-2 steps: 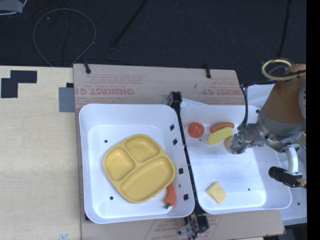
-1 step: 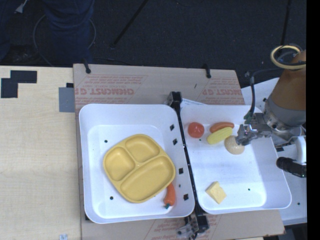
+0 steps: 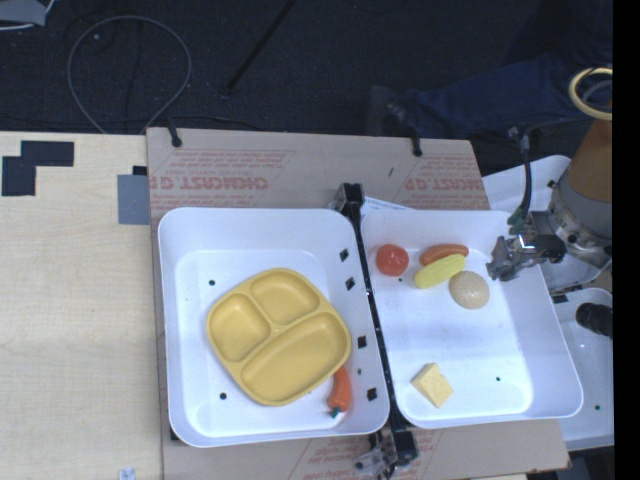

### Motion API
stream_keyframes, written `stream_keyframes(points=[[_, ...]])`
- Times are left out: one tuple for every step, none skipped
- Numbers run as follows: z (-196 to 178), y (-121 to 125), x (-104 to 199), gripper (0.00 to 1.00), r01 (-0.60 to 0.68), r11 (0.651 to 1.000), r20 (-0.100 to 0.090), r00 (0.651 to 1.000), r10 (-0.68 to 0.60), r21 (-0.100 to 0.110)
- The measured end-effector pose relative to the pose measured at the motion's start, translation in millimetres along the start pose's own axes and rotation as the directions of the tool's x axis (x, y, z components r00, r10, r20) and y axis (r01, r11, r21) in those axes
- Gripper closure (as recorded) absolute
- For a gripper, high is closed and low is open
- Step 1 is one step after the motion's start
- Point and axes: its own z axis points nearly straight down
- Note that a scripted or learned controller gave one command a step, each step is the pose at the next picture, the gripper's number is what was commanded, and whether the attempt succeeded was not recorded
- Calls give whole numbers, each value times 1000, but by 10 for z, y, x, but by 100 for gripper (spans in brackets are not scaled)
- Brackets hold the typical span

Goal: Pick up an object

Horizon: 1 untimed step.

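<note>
In the right bin (image 3: 560,388) lie a red tomato (image 3: 391,260), an orange-red sausage (image 3: 445,252), a yellow corn cob (image 3: 438,271), a beige egg-like ball (image 3: 468,290) and a yellow cheese wedge (image 3: 434,384). My gripper (image 3: 508,259) hangs over the bin's right rim, just right of the ball and the corn, with nothing seen between its fingers. The left bin (image 3: 180,268) holds a yellow divided plate (image 3: 279,334) and an orange carrot (image 3: 340,392) at the plate's lower right edge.
The two bins meet at a black clamp strip (image 3: 365,308) on a cardboard sheet (image 3: 300,173). The arm with its orange band (image 3: 595,163) comes in from the right. Pale wooden bench (image 3: 70,318) lies left of the bins.
</note>
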Motion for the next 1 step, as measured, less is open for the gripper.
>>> stream_keyframes(points=[[144,-66,513,100,2,1000,-3,1000,-2,7]])
